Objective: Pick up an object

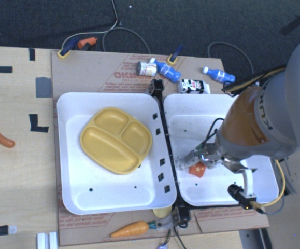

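Hovering our two-finger gripper [195, 158], spread state unclear, above the small red-orange block [197, 170] in the right white bin [191, 105], we judged it light, rigid, graspable across its sides.

A robotics lab: two white bins [67, 139] clamped on a cardboard sheet [113, 74], loose cables [113, 14], toy props on the tabletop [10, 165].

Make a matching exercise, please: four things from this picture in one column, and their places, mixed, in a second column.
1. yellow divided plate
2. small red object
3. toy carrot
4. toy sausage

A. on the bench, left of both bins
B. in the left bin
C. in front of the bins, on the cardboard
D. in the right bin, at the gripper

Pairs: 1-B, 2-D, 3-C, 4-A
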You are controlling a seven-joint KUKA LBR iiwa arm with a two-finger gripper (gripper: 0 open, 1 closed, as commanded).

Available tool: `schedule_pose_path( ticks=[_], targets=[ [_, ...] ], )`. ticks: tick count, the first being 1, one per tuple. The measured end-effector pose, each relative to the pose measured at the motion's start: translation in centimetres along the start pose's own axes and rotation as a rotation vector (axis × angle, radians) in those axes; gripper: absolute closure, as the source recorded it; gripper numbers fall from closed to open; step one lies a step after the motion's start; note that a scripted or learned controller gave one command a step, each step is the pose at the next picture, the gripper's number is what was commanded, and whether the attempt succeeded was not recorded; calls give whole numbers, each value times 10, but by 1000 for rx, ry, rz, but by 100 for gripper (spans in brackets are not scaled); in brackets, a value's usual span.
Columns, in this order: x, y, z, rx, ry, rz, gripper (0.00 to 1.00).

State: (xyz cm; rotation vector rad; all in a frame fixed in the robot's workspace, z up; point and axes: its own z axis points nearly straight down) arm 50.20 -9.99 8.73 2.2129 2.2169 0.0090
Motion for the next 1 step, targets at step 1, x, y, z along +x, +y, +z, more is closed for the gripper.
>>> schedule_pose_path(
  ticks=[1],
  targets=[
    [-2,0,-10,0,-5,3,100]
  ],
)
